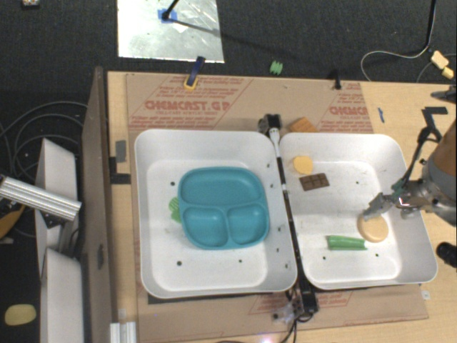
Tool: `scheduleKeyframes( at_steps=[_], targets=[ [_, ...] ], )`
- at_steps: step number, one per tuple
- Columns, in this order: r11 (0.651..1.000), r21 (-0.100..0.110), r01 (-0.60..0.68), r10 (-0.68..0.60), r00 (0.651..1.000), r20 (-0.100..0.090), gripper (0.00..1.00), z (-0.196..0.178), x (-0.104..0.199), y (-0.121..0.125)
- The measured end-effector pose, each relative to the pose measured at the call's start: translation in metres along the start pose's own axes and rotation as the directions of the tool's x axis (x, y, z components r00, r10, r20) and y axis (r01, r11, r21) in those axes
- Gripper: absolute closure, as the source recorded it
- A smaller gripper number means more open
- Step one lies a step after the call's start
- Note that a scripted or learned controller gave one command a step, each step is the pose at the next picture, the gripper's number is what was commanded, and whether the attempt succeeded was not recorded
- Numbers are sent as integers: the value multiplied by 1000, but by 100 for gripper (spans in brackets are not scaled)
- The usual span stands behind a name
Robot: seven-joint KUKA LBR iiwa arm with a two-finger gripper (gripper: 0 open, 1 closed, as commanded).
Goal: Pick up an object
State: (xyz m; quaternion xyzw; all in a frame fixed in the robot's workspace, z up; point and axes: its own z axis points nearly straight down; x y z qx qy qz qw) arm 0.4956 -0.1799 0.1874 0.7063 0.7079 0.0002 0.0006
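Colour rundown: two shallow white plastic bins, the left bin [153, 191] and the right bin [400, 263], both plain with a few small dark dots on the floors. In the left one sits a teal-blue divided plastic tray [223, 207], solid colour, with a bit of bright green leafy thing [173, 207] poking out at its edge. The right one has a pale yellow round piece [303, 164], a dark brown rectangular block [313, 182], a bright green elongated pod-shaped item [346, 243] and a tan round disc [373, 229]. The metal gripper [378, 207] is silver-grey. Underneath is a light brown cardboard sheet [214, 98] with reddish printed lettering, on a dark grey speckled floor [57, 48].
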Motion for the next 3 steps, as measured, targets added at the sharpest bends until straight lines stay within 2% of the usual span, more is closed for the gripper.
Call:
scheduleKeyframes(
  at_steps=[1,2,3],
  targets=[
    [1000,-1,10,-10,1000,-2,0,107,101,33],
    [1000,-13,5,-5,1000,2,0,101,79,165],
    [1000,-5,7,-7,1000,2,100,91,78,161]
  ],
)
